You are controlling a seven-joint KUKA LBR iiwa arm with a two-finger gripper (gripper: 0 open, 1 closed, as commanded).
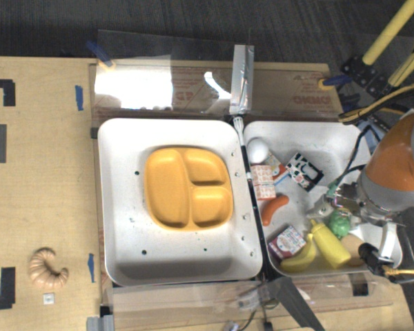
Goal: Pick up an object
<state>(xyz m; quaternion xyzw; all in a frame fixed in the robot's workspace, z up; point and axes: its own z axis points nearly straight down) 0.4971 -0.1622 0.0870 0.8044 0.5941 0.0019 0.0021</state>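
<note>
Lower right of frame: my gripper [339, 212], finger state not readable, hovers over green toy [339, 224]; yellow bottle [329, 244] lies just below-left, long axis diagonal.

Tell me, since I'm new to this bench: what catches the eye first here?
The yellow three-compartment plastic tray sits alone in the left white bin. The right white bin is crowded with small toys, including a yellow mustard bottle and an orange sausage, with the grey-and-orange arm over its right side.
</note>
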